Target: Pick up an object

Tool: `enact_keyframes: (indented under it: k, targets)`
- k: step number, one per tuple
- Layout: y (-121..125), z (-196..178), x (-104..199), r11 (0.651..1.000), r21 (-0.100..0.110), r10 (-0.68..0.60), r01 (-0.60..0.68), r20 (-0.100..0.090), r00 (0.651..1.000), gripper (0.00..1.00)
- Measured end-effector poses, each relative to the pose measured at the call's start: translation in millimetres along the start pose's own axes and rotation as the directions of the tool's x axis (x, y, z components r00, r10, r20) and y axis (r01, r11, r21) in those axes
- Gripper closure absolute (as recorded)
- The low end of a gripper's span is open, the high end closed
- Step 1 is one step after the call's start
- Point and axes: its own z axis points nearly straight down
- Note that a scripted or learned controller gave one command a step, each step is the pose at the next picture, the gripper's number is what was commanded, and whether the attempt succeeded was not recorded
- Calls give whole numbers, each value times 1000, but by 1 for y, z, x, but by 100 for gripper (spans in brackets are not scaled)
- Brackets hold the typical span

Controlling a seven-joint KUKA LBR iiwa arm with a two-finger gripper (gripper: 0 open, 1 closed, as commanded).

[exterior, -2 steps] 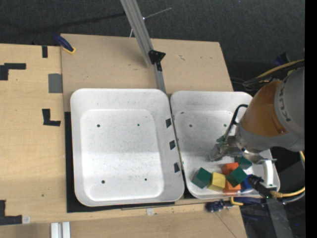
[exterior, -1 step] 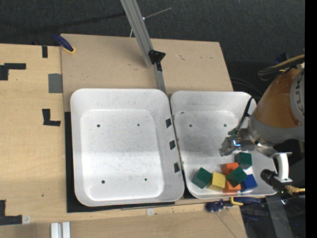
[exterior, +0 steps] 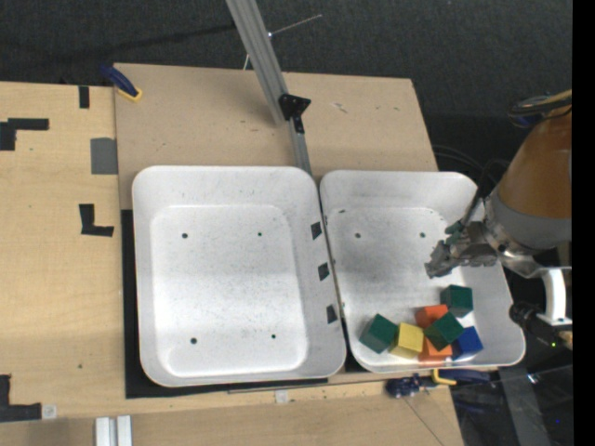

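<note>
Several small blocks lie in the near right corner of the right bin (exterior: 390, 240): a dark green block (exterior: 378, 332), a yellow block (exterior: 409, 339), an orange block (exterior: 431, 317), a green block (exterior: 456, 297), another green block (exterior: 445, 329) and a blue block (exterior: 468, 341). My gripper (exterior: 446, 256) hangs over the right side of that bin, just above and behind the pile. The grey arm with its orange band (exterior: 544, 170) comes in from the right.
The left bin (exterior: 223, 277) sits beside the right one. A slanted metal pole (exterior: 265, 54) crosses the bench behind the bins. Blue clamps sit at the far left (exterior: 121, 82) and at the near edge (exterior: 414, 384).
</note>
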Motion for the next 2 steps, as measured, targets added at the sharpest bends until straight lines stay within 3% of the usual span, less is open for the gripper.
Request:
enact_keyframes:
  k: [2]
  targets:
    - [54,-19,89,1000,6,0,0,0,1000,100]
